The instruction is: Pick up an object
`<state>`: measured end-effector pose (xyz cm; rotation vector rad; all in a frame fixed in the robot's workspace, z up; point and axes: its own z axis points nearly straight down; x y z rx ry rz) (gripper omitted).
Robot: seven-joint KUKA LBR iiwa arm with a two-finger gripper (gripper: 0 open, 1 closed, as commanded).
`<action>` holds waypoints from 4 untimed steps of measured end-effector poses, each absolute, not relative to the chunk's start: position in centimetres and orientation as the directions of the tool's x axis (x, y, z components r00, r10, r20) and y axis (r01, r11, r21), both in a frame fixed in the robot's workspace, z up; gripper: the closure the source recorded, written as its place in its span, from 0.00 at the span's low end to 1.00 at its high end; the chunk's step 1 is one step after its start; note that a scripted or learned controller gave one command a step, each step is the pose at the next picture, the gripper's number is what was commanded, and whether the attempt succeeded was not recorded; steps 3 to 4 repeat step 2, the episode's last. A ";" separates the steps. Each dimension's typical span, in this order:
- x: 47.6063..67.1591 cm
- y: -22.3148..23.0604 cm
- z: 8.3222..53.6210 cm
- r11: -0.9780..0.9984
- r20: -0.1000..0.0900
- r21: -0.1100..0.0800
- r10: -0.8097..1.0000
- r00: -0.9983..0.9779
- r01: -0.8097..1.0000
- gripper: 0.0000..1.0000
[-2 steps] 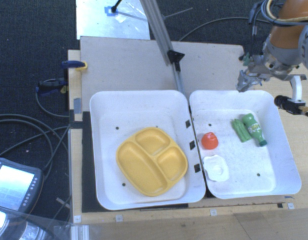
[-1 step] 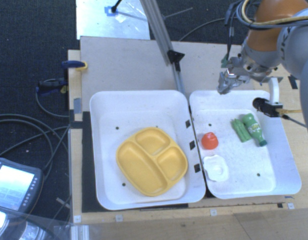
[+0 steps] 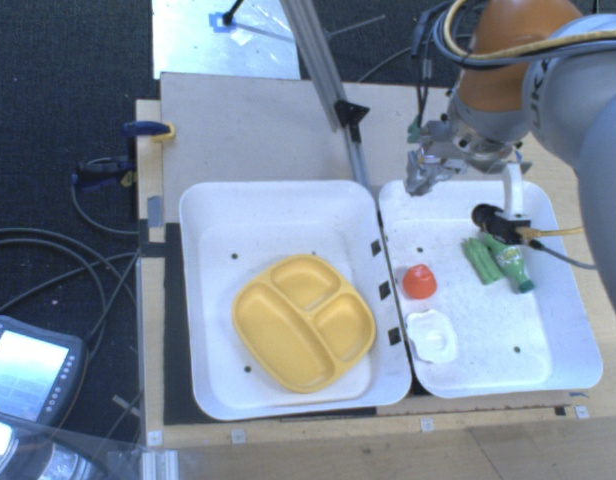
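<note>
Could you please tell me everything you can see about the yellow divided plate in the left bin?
The yellow, plastic-looking divided plate lies flat, face up, in the left shallow white bin, toward its near right corner. It is a rounded oblong set at a slant, with three compartments: one long and two smaller. Raised ridges separate them. Its compartments hold nothing, and it touches only the bin floor.

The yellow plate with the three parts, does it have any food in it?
Empty. The yellow plate lies flat in the left bin, and all three of its parts show only bare yellow.
</note>
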<state>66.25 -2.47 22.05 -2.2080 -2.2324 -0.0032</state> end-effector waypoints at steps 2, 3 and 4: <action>65.4 8.8 23.9 0.013 0.003 0.002 1.000 -0.013 1.000 1.00; 65.4 8.8 23.9 0.013 0.003 0.002 1.000 -0.013 1.000 1.00; 65.4 8.8 23.9 0.013 0.003 0.002 1.000 -0.013 1.000 1.00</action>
